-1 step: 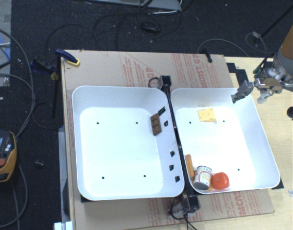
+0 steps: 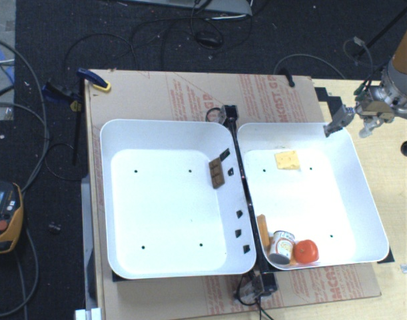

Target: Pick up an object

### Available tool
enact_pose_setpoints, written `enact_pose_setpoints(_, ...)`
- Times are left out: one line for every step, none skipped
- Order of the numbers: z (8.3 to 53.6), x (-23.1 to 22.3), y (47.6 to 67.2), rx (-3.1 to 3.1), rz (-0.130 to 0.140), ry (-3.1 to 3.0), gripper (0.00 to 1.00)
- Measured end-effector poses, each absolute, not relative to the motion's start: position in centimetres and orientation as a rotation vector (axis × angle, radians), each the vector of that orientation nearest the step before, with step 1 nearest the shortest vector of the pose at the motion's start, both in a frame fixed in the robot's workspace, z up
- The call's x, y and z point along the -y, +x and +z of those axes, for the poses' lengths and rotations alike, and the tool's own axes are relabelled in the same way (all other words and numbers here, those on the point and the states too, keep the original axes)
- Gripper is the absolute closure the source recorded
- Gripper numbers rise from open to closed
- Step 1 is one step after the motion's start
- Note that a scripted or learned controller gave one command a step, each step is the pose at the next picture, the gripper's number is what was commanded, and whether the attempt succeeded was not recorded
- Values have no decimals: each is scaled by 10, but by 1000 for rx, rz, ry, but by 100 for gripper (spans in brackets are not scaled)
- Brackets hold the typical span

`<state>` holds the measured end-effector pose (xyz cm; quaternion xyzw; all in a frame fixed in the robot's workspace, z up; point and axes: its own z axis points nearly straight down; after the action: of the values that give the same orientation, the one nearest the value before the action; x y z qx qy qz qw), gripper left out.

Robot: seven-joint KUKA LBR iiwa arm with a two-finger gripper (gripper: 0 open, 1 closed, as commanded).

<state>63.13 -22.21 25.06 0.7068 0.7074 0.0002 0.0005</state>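
Observation:
The right bin (image 2: pixel 350 199) holds a flat yellow square piece (image 2: pixel 287 160) near its far wall. In its near left corner lie an orange stick (image 2: pixel 263 231), a small tipped can (image 2: pixel 281 245) and a red ball-shaped object (image 2: pixel 306 251), close together. A brown chocolate-like bar (image 2: pixel 217 173) leans on the right wall of the left bin (image 2: pixel 163 199). My gripper (image 2: pixel 352 124) hovers over the far right corner of the right bin, above the rim and well right of the yellow piece. Its fingers stand apart, open, with nothing between them.
The two bins sit on a cardboard sheet (image 2: pixel 190 92) on the bench. A blue and yellow clamp (image 2: pixel 93 80) sits at the sheet's far left corner. Cables and a handheld pendant (image 2: pixel 3 215) lie on the dark floor to the left.

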Motion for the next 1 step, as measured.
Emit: enact_pose_setpoints(250, 222, 639, -2140, 0, 2300, 0)
